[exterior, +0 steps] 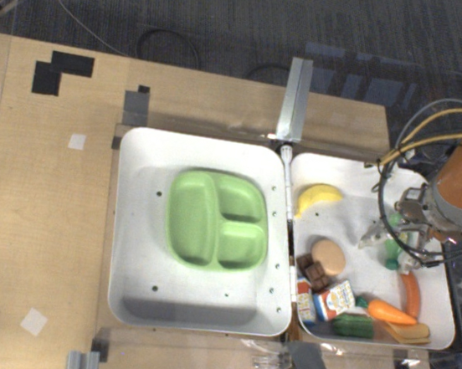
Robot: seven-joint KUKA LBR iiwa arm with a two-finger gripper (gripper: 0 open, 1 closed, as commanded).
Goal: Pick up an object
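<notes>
We cannot tell the claw's (399, 244) opening; beside the hot dog (410, 294), we should descend straight onto one isolated item.

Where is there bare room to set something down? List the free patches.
Left bin: bare white floor all around the green tray, widest along its near edge. Right bin: open patch between banana and gripper. Its near corner is crowded with toy food.
</notes>
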